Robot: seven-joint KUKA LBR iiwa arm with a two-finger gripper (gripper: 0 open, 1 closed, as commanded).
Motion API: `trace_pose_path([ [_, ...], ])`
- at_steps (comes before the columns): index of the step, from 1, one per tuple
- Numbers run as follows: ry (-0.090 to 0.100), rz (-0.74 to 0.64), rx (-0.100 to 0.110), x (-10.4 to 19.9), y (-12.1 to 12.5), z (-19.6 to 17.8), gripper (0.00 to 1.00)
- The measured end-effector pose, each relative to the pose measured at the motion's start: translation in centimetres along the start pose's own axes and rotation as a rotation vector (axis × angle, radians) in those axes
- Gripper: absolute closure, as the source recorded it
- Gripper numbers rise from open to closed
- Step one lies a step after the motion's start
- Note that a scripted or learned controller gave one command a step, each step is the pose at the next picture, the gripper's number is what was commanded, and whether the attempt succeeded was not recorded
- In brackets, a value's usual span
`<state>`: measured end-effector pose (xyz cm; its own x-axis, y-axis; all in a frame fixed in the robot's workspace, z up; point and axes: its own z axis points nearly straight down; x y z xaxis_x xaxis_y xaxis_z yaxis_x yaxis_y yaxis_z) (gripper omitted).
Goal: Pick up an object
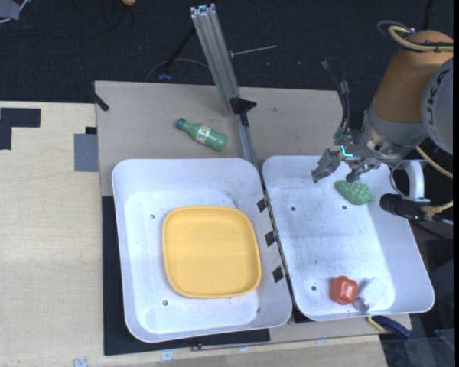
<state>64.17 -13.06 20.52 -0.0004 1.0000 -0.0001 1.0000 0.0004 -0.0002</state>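
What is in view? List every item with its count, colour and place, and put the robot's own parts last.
bins: two, white, side by side on the bench.
plate: one, yellow, lying in the left bin.
bumpy toy: one, green, at the far end of the right bin, just below the end effector.
red object: one, red, at the near end of the right bin.
pale object: one, whitish-grey, beside the red object; too small to identify.
bottle: one, green, lying on the bench beyond the left bin.
metal rail: one, silver, slanting up behind the bins.
arm: one, grey with orange band, at the right.
end effector: one, dark, over the right bin's far end.
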Motion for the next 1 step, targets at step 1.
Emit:
trace_pose_path([
  [1,0.000,0.000,0.000,0.00,-0.01,0.01,0.00],
])
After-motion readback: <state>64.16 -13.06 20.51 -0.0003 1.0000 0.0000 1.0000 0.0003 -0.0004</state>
